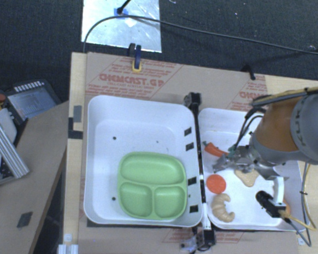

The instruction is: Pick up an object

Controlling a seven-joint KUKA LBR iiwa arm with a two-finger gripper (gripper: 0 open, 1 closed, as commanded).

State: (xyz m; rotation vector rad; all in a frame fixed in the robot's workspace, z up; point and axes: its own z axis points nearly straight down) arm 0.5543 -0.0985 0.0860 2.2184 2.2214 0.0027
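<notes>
The right bin (pixel 225 121) holds several small objects. An orange carrot-like piece (pixel 214 150) lies near its left wall. Below it sits a flat red-orange disc (pixel 216 183), and a tan croissant-shaped piece (pixel 223 207) lies near the front wall. A beige piece (pixel 247 178) is partly covered by the gripper. My gripper (pixel 228 161) hangs low over the middle of this bin, between the carrot piece and the beige piece and just above the disc. Nothing is seen held in it.
A green three-part plate (pixel 151 184) lies in the left bin (pixel 138 116). The black divider (pixel 197 148) between the bins runs just left of the gripper. The grey arm with its orange band (pixel 282 128) covers the right bin's right side.
</notes>
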